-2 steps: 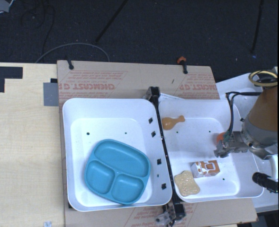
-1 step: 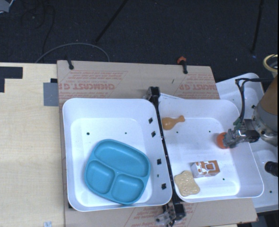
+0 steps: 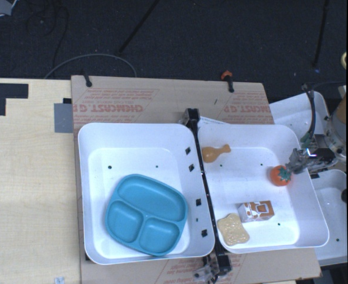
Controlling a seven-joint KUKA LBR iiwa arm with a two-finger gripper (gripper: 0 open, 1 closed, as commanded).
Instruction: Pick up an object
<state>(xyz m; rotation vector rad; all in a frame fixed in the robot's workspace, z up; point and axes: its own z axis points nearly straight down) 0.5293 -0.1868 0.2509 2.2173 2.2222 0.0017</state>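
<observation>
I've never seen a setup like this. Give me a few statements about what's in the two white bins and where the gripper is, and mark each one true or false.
1. The blue divided plastic plate lies in the left white bin. True.
2. The right white bin holds four things. True: a tan drumstick-shaped toy, a round orange-red tomato-like toy, a small brown-and-white carton and a beige slice of toy bread.
3. The bread slice rests on the blue plate. False: it lies in the right bin, beside the carton.
4. The gripper hangs over the left bin. False: it is at the right bin's right side, next to the orange-red toy.
</observation>
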